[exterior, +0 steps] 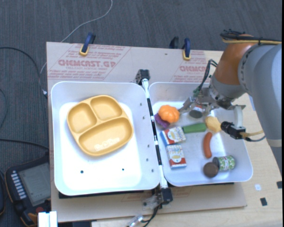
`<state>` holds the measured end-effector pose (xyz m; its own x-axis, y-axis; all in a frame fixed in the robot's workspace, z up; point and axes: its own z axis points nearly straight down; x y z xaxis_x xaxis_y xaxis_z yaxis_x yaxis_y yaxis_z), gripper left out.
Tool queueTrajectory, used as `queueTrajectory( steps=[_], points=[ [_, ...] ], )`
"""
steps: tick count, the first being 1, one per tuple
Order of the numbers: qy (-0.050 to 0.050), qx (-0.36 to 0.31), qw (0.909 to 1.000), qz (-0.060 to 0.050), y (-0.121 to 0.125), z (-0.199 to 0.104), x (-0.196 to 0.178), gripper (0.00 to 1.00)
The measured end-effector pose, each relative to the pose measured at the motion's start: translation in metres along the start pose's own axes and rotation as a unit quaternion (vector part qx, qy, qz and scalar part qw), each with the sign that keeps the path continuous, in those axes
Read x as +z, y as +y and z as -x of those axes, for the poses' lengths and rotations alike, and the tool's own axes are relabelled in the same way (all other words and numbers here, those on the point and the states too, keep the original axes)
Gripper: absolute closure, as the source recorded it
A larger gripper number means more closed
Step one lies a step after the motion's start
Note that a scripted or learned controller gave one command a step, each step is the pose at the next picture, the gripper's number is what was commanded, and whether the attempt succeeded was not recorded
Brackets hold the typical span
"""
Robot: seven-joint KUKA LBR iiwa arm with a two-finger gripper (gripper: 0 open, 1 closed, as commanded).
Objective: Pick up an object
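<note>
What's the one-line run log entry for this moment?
arm: over right bin | gripper: low, right of orange | held: nothing seen | plate: left bin

The grey arm (pixel 262 74) reaches in from the right, its orange band (pixel 229 63) above the wrist, bent downward to the left. Its pincer (pixel 197 109) hangs low at the far side.

One fixed camera looks down at a slant from above the desk (pixel 85 56); both white bins (pixel 66 174) fit in frame; the arm (pixel 260 74) enters from the right.
</note>
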<state>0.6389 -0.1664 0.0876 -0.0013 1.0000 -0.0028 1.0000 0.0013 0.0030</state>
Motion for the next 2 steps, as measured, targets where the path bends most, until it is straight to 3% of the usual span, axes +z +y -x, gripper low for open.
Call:
queueTrajectory(
  steps=[1, 2],
  points=[
    [-0.001, 0.0, 1.0, 0.002, 0.002, 0.0, -0.012, 1.0],
    [0.001, -0.001, 1.0, -0.001, -0.01, -0.071, -0.095, 1.0]
  ],
)
